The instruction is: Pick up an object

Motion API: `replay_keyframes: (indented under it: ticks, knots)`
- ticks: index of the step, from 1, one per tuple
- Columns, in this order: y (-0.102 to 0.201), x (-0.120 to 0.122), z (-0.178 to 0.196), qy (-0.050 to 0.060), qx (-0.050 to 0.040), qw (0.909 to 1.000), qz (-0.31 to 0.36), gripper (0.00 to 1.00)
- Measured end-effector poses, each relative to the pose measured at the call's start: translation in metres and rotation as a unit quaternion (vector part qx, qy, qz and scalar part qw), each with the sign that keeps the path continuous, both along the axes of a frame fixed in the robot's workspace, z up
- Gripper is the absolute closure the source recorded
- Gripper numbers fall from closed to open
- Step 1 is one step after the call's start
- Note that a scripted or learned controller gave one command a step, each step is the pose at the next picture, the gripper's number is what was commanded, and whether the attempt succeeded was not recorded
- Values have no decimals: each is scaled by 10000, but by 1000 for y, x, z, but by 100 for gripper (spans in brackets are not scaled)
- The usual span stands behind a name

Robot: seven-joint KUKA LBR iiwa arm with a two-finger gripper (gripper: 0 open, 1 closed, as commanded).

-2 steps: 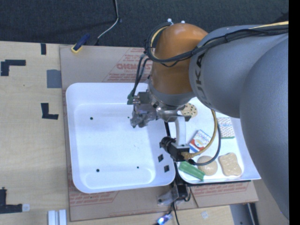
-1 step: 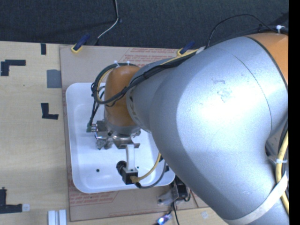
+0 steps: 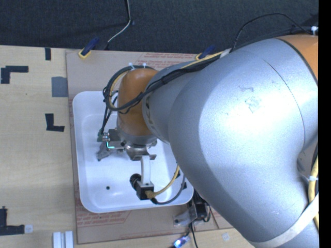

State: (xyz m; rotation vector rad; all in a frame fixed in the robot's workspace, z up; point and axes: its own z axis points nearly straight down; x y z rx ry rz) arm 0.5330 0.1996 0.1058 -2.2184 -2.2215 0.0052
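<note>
Reaching in from the right, the grey arm (image 3: 232, 128) holds its hand (image 3: 104, 150) low in the white bin (image 3: 85, 118) (open or closed — cannot tell), while a small dark speck (image 3: 107, 187) lies on the bin floor nearby, apart from it.

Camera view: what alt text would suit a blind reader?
A large grey arm reaches in from the right, its gripper over a white bin. The arm hides the bin's right side. Whether the gripper holds anything cannot be told.

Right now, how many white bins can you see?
1: the white bin lies left of centre, beneath the arm. The arm covers the right side, so another may be hidden.
</note>
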Motion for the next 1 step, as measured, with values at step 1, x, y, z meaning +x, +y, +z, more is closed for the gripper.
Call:
replay_keyframes:
  ticks: [1]
  knots:
    - [36, 64, 182, -108, 36, 9999, 18, 0]
